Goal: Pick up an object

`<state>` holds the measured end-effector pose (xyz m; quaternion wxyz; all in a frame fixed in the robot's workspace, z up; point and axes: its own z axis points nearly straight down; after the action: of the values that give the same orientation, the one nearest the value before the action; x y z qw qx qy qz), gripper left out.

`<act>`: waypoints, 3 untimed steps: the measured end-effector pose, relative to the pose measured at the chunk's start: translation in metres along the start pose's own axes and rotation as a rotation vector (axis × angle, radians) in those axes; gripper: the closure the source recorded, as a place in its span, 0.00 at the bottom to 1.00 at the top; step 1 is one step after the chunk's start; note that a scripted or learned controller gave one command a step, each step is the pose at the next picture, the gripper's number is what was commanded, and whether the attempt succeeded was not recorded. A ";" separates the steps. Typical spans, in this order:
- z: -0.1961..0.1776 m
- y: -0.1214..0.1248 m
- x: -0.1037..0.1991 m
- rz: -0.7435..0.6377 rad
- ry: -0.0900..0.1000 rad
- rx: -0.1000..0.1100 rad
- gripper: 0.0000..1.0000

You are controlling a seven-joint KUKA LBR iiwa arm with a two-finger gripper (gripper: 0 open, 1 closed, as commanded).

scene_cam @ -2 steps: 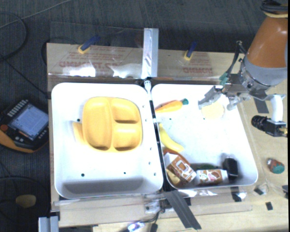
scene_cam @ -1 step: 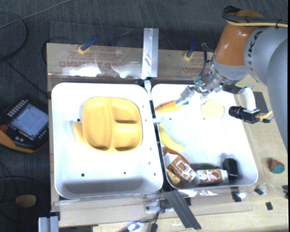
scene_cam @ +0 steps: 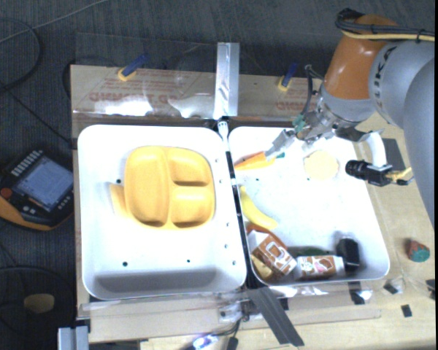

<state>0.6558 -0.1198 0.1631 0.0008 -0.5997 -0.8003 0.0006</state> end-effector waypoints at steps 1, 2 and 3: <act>0.070 0.015 0.013 -0.084 -0.003 0.000 0.00; 0.064 0.014 0.014 -0.085 0.004 0.008 1.00; -0.019 0.035 0.075 0.029 0.000 0.001 1.00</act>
<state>0.6684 -0.0378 0.1820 0.0010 -0.6113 -0.7914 0.0009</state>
